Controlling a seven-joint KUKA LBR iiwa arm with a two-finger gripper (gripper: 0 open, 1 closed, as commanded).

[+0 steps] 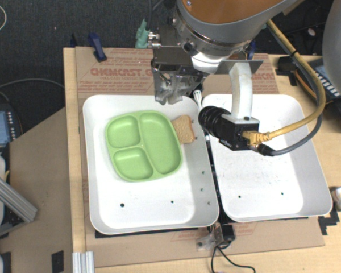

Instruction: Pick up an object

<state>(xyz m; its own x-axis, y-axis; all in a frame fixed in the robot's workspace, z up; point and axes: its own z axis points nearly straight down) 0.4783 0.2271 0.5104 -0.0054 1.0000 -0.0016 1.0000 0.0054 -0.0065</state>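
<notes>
While the gripper (171,93), grip unreadable, hovers above, the left bin (102,198) holds a green plate (143,145) and cracker (184,129); cardboard (122,67) reads "CHEMCAST".

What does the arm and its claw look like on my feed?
The arm is a fat grey body with a broad orange band and a pale ring beneath. Its wrist carries a dark metal block, and the claw below is silvery metal. A black cylinder hangs on a white bracket, with a yellow cable looping right.
</notes>
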